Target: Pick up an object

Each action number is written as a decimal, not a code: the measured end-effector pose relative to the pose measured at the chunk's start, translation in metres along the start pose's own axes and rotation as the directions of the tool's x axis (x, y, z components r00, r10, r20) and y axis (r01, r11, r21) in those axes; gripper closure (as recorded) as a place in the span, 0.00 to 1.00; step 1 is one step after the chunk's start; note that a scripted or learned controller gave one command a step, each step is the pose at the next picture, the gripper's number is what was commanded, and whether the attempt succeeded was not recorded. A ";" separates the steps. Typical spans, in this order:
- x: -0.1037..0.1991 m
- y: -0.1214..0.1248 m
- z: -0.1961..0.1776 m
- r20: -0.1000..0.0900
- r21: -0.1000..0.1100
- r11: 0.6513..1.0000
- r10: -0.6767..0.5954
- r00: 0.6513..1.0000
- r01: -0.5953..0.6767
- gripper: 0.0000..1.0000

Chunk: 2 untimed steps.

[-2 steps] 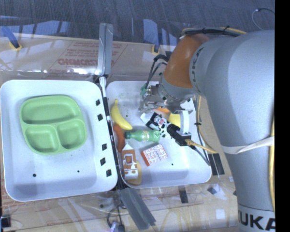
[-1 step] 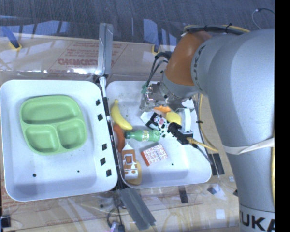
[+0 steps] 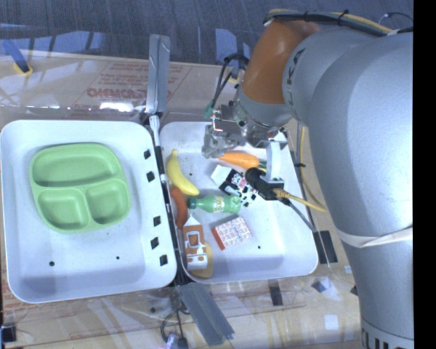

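So far nothing looks picked up. The gripper (image 3: 219, 138) hangs low at the far end of the right bin (image 3: 294, 257), just behind the orange carrot (image 3: 240, 159). I cannot tell its grip. The banana (image 3: 180, 174) lies left of the carrot.

The gripper (image 3: 219, 141) hangs over the right bin (image 3: 294, 257), near a banana (image 3: 180, 175).

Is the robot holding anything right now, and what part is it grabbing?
It cannot be told. The gripper is low in the right bin, right beside the orange carrot, but the wrist hides whether anything is grabbed.
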State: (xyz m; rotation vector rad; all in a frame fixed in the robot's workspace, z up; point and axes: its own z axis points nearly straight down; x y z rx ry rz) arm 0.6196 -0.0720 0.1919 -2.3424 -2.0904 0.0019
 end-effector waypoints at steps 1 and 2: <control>0.000 0.000 0.000 0.000 0.001 1.000 0.000 1.000 0.000 0.00; -0.036 0.006 0.089 0.001 0.003 1.000 0.014 1.000 -0.014 0.00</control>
